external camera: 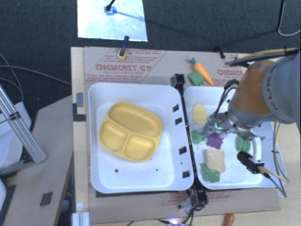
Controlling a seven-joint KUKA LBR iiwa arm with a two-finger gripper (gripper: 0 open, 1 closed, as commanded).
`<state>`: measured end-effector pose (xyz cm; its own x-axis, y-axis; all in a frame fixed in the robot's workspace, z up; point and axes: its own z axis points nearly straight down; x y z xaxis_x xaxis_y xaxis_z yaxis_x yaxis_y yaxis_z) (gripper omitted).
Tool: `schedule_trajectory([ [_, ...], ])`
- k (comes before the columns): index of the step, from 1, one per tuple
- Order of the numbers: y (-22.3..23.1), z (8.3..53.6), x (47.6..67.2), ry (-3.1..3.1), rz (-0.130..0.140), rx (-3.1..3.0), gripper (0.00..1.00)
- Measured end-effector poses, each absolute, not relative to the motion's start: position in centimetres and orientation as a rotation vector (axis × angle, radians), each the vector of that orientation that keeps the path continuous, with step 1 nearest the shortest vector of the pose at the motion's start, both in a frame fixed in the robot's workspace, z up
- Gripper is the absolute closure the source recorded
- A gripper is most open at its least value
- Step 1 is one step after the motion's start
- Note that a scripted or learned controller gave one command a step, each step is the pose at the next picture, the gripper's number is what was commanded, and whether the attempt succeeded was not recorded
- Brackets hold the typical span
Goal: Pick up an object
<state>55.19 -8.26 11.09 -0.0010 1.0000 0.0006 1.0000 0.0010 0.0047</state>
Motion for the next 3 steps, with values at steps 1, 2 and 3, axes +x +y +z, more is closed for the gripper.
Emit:
schedule_trajectory([
  [1, -8.2, 12.2, 55.3, 2.22, 0.009, 2.217, 1.0],
  [2, -8.2, 12.1, 55.3, 2.221, 0.009, 2.217, 0.0],
  [3, -6.7, 18.8, 56.0, 2.224, 0.008, 2.211, 0.0],
])
